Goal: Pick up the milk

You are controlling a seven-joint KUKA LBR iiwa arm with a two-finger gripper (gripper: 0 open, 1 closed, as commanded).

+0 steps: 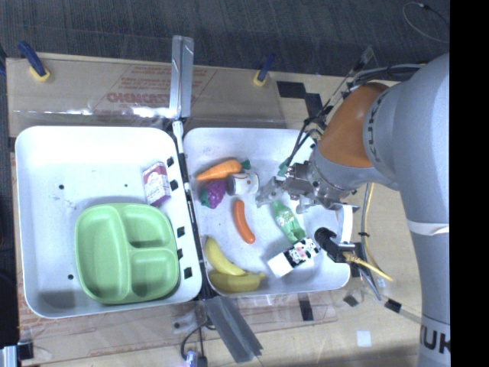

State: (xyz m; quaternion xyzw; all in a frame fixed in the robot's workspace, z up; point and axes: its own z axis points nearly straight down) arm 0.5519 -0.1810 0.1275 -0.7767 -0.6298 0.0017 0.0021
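The milk (293, 258) is a small white carton with black cow patches. It lies on its side near the front right corner of the right bin (325, 281). My gripper (309, 197) hangs over the right half of that bin, just behind the milk and above a green bottle (289, 222). The grey arm with its orange band (348, 132) comes in from the right. Nothing is visibly held.
The right bin also holds a carrot (219, 170), a purple fruit (213, 195), a small white cup (244, 182), an orange sausage (244, 222) and bananas (228, 270). In the left bin (46, 151) are a green divided plate (126, 252) and a red-and-white box (156, 183).
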